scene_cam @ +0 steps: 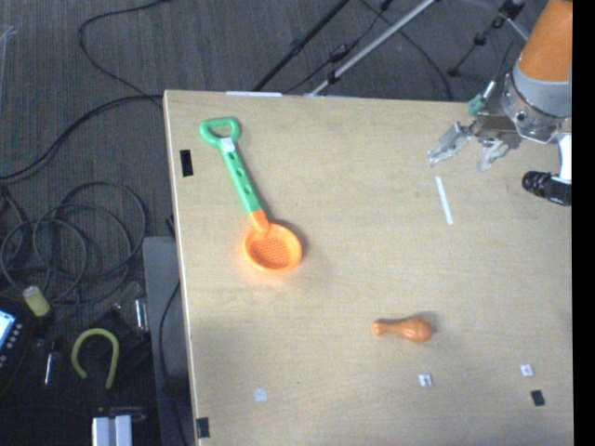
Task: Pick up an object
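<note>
Pincer (469, 149) spread open, nothing held, hovering over table (372, 249), well apart from sieve (254, 205). Sieve lies flat near table's far-left corner. Likely light, stiff plastic; best gripped across narrow green handle.

A green-handled scoop (253, 208) with an orange bowl and a small orange pear-shaped piece (405, 329) lay on the tan board (372, 268).
</note>
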Tool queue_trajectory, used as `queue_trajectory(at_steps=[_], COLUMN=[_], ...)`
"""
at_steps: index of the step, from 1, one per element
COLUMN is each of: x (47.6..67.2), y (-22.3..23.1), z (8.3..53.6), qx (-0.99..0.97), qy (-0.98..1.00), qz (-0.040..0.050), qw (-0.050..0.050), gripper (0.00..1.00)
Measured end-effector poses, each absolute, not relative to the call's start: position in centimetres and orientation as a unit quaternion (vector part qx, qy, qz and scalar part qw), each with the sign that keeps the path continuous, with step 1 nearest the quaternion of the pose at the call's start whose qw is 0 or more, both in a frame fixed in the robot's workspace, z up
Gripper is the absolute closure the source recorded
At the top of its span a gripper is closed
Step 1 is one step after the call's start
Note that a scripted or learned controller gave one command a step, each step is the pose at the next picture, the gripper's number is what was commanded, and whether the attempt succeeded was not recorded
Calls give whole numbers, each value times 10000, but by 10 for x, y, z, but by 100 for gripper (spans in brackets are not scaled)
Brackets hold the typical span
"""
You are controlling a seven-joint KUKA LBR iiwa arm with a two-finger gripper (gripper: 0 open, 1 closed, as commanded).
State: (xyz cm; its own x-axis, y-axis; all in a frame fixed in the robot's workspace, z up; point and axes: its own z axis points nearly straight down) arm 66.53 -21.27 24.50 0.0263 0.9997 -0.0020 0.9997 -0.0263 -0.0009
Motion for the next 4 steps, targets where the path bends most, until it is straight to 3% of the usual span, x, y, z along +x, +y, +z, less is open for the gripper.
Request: queue_trajectory(at_steps=[1, 2, 3, 4], x=[666, 612, 563, 496], y=[-212, -218, -203, -162], z=[254, 252, 315, 336], qx=[7158, 7868, 8403, 9268], qy=[6983, 6172, 5421, 3756], qz=[-24, -7, -13, -19], qw=[10, -9, -2, -10], gripper=[100, 100, 100, 100])
